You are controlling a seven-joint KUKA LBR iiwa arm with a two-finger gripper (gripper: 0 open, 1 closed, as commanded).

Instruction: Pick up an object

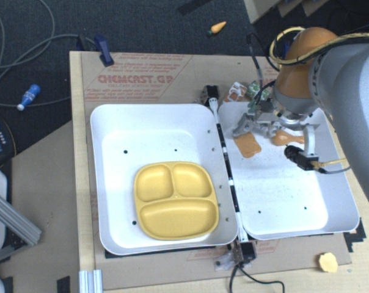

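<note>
One yellow plate point(175, 199) is sitting in the left bin point(111, 124). The gripper point(271, 130) is hanging over two small orange things point(249, 144) in the right bin point(294, 215).

yellow tray point(175, 200) fills left bin point(111, 127) middle

Grey KUKA arm point(349, 84) enters from the right of the camera view, thick link filling the upper right. Orange band point(310, 44) sits above the wrist, wrist pitched down and to the left. Metal two-finger gripper point(276, 130) hangs low at the end of it, silver bracket fanned out left and right. Thin cables loop round the wrist housing.
</note>
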